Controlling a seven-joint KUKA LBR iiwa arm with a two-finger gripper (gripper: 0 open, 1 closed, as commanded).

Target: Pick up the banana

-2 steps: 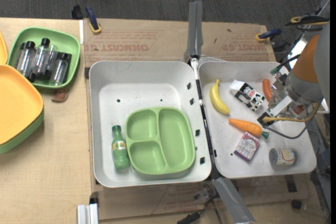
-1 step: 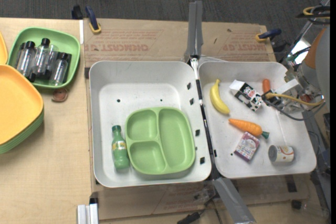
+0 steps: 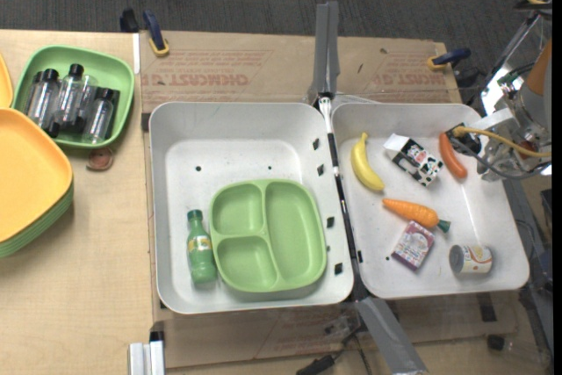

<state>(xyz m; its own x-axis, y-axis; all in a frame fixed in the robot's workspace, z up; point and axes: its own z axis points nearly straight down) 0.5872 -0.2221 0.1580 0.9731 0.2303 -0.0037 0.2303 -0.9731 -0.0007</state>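
A yellow banana [image 3: 366,163] lies curved along the left side of the right bin [image 3: 500,215], close to the wall between the two bins. My gripper [image 3: 489,160] hangs over the right bin's right rim at the end of the arm, with cables around it. It is well to the right of the banana, and several objects lie between them.
The right bin also holds a black-and-white box [image 3: 414,159], a red pepper [image 3: 452,155], a carrot [image 3: 413,211], a purple packet [image 3: 413,245] and a small roll [image 3: 471,259]. A green divided plate [image 3: 266,234] and a green bottle [image 3: 200,247] sit in the left bin.
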